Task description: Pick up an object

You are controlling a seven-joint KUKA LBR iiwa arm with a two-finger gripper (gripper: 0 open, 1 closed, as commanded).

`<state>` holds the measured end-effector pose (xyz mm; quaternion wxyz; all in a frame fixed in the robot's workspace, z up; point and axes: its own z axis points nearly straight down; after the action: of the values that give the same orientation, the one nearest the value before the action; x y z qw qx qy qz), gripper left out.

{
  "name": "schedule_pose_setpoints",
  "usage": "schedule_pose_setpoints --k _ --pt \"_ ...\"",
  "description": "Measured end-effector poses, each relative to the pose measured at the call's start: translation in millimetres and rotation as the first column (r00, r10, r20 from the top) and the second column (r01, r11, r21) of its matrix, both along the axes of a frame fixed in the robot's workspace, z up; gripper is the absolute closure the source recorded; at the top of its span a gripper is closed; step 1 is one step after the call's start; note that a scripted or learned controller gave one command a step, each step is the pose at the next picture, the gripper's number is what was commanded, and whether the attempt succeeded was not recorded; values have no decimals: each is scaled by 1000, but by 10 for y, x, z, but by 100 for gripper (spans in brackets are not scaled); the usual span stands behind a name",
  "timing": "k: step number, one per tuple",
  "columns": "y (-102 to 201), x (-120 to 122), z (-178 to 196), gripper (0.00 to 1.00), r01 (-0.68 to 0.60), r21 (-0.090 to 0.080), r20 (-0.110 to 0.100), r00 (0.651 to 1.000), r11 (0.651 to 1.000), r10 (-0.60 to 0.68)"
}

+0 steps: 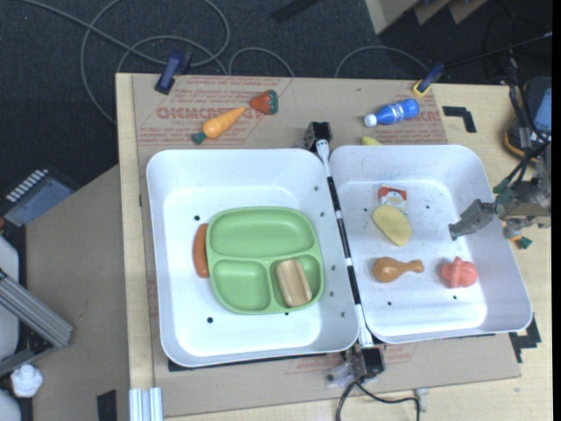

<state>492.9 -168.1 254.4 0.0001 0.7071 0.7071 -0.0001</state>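
Observation:
The right bin (491, 318) holds a yellow lemon-like piece (393, 224), a small red and white item (392, 195), a brown toy drumstick (397, 269) and a red strawberry-like toy (458, 273). My gripper (465, 224) reaches in from the right over this bin's right side. It hangs above and slightly right of the red toy, apart from the yellow piece. I see nothing held in it. In the left bin (175, 323) lies a green divided plate (254, 235) with a tan bun (294, 282) in its lower right compartment. An orange sausage (202, 250) rests against the plate's left edge.
On the cardboard behind the bins lie a toy carrot (219, 123), a red toy (265, 103), a blue and white bottle (393, 112) and a blue clip (172, 71). A black clamp (318, 134) sits where the bins meet. Cables loop across the dark floor beyond.

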Motion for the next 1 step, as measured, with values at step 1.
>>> schedule_pose_setpoints --k 1 --pt "-309 41 -743 0 1 1 -2 1000 1000 -1"
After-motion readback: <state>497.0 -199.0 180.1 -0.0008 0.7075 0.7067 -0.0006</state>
